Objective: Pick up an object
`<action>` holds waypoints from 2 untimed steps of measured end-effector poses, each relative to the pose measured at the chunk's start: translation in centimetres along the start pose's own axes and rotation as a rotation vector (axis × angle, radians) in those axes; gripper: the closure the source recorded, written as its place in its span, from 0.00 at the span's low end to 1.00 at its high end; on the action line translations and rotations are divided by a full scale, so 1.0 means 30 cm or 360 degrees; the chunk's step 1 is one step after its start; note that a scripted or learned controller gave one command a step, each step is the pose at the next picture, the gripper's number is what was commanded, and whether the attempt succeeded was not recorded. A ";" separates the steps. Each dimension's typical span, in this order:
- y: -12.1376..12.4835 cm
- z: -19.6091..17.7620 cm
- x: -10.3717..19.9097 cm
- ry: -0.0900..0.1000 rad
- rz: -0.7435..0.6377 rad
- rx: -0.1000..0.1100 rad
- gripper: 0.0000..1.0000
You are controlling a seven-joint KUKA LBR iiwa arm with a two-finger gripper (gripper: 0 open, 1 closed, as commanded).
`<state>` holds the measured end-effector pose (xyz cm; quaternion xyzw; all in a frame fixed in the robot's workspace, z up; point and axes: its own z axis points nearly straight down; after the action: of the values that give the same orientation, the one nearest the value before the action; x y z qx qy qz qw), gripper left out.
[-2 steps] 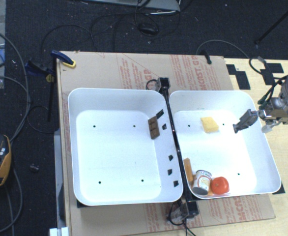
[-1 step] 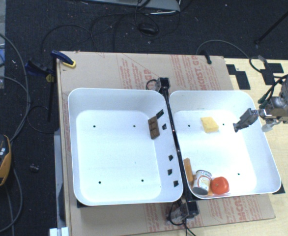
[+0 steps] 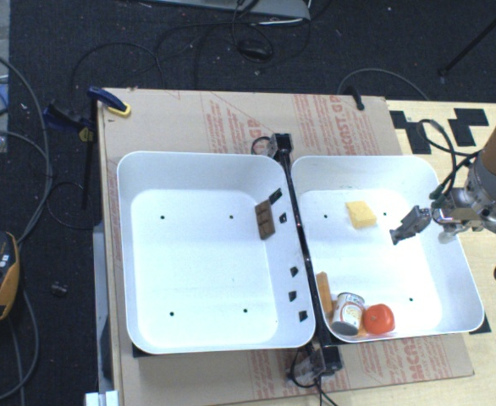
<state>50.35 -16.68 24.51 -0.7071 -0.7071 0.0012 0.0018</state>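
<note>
My gripper (image 3: 408, 225) reaches in from the right over the right bin (image 3: 451, 265), at its upper middle. A yellow block (image 3: 361, 214) lies just left of it, a short gap away. At that bin's near edge sit a red ball (image 3: 379, 318), a small tin can (image 3: 347, 311) and an orange stick (image 3: 323, 290) that lies along the left wall. A brown block (image 3: 266, 220) rests in the left bin (image 3: 146, 252) against its right wall. Nothing shows in the gripper.
The divider (image 3: 296, 235) between the bins carries small black clips. The bins rest on a cardboard sheet (image 3: 231, 117). Cables and a yellow-handled clamp (image 3: 112, 102) lie beyond the sheet at the upper left.
</note>
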 end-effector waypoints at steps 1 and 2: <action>-0.021 0.192 -0.023 0.0001 0.0002 0.0002 0.00; -0.023 0.334 -0.017 0.0000 0.0000 0.0000 0.00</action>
<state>49.61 -17.18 14.50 -0.7071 -0.7071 0.0010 0.0018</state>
